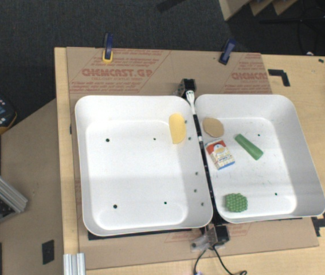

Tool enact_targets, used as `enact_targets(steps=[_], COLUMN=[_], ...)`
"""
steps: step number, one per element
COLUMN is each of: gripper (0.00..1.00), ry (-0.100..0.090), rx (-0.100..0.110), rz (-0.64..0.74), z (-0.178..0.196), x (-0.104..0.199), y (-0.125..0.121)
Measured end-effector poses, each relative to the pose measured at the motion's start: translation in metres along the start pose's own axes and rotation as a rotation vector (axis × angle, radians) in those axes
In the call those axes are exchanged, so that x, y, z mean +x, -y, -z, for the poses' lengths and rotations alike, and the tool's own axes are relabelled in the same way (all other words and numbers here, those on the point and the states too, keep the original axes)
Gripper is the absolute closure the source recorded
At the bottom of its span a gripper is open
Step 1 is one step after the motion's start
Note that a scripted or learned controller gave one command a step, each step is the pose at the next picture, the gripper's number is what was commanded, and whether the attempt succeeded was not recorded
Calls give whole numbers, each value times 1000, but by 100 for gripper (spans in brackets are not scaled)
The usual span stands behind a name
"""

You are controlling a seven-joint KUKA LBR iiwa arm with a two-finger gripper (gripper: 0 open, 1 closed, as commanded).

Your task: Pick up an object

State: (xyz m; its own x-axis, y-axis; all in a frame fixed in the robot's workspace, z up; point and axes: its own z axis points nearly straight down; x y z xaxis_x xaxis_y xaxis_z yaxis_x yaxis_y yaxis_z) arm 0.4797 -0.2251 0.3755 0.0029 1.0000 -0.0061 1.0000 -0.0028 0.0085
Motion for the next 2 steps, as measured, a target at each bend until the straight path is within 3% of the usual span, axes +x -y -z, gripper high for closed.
enact_targets(steps=[1,2], gripper=[100,100], ry=[-11,-3], rx=[19,-4], rz=[5,8], z=[-108,-19], x=[34,59], y=[2,-31])
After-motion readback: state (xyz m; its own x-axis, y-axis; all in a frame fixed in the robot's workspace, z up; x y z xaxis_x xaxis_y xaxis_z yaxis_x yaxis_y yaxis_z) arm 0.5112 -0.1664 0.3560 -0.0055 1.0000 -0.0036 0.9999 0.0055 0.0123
